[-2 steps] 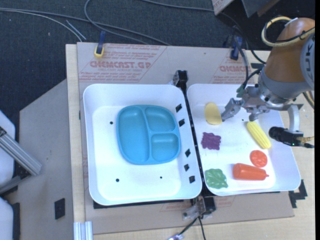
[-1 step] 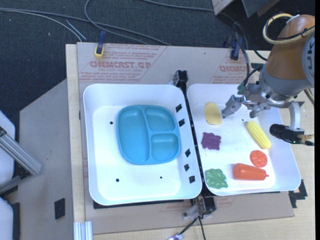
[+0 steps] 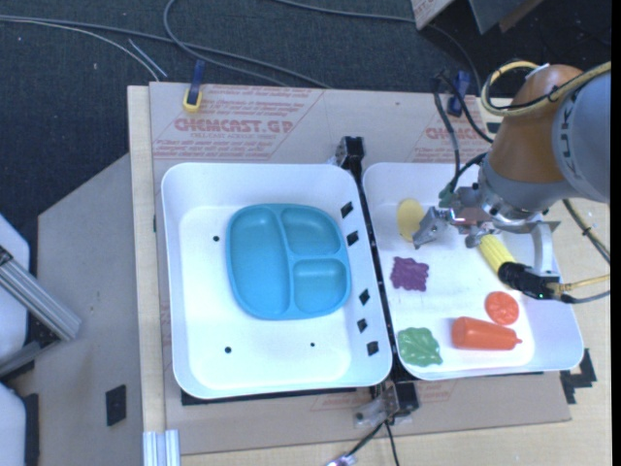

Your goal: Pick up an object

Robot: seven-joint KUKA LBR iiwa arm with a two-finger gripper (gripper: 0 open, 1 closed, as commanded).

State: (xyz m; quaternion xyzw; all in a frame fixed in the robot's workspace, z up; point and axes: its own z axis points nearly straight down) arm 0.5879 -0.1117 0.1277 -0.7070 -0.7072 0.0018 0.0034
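Several toy foods lie in the right bin [image 3: 553, 343]. A yellow piece [image 3: 408, 216] is at the back left, a purple bunch [image 3: 409, 274] in the middle, and a green piece [image 3: 419, 346] at the front left. An orange carrot-like piece [image 3: 483, 334] lies at the front. A round red-orange piece [image 3: 502, 307] and a yellow corn cob [image 3: 495, 252] are on the right. My gripper [image 3: 432, 229] hangs low over the back of this bin, just right of the yellow piece and above the purple bunch. I see nothing held in it.
The left bin [image 3: 184, 289] holds a blue divided plate [image 3: 288, 260]. A black divider with clips [image 3: 364, 260] runs between the bins. The arm's orange-banded wrist [image 3: 529, 144] and its cables [image 3: 543, 284] hang over the right bin's back right part.
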